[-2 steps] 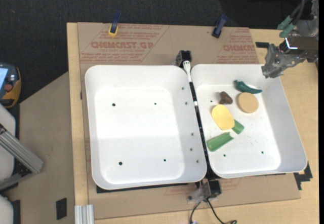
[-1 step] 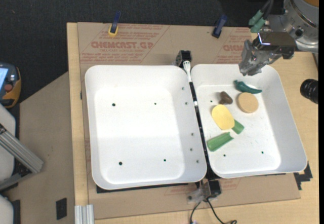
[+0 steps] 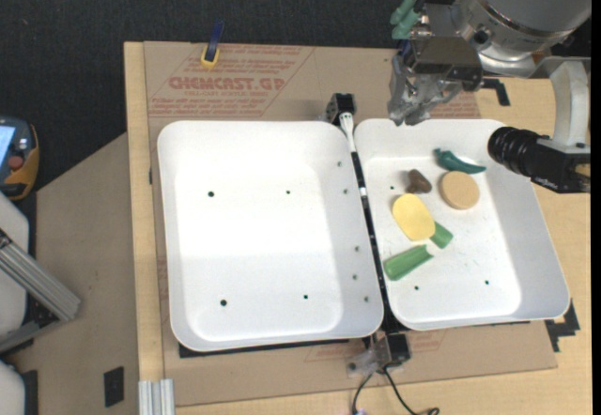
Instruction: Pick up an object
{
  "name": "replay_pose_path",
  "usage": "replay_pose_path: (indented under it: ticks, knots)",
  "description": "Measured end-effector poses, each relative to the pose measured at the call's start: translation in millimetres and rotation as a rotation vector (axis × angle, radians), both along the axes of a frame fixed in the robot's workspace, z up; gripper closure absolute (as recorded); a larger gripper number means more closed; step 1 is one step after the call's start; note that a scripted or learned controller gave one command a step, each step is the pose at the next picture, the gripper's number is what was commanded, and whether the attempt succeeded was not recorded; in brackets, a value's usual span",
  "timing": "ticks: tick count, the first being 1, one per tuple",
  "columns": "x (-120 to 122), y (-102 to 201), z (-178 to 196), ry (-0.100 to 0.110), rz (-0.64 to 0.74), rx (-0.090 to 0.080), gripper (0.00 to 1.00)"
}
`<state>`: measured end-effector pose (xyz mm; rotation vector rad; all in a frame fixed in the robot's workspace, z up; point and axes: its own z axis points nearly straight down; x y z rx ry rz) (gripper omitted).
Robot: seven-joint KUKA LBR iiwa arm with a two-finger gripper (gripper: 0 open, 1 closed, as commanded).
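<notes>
**Gripper above right bin's far rim**

Camera view: gripper (image 3: 410, 111) hangs over the right bin (image 3: 526, 300) far edge, holding nothing; finger state unclear. Below it, well apart: brown lump (image 3: 418, 182), teal piece (image 3: 457, 160), tan disc (image 3: 460, 191), yellow piece (image 3: 412, 217), green block (image 3: 408, 262).

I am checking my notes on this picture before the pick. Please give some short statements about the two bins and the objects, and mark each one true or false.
1. All the small objects lie in the right bin. True.
2. The yellow piece lies in the left bin. False: it lies in the right bin.
3. The gripper is at the far edge of the right bin, with nothing seen between its fingers. True.
4. The round tan disc touches the long green block. False: they lie apart, with the yellow piece between them.
5. The small brown piece lies just above the yellow piece in the camera view. True.
</notes>
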<state>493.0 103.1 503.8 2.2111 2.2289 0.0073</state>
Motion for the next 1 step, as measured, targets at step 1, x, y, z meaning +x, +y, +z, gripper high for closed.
replay_pose_path:
  ticks: [1]
  knots:
    - [-16.0, -138.5, -133.6, 0.02, -0.023, -0.005, 1.0]
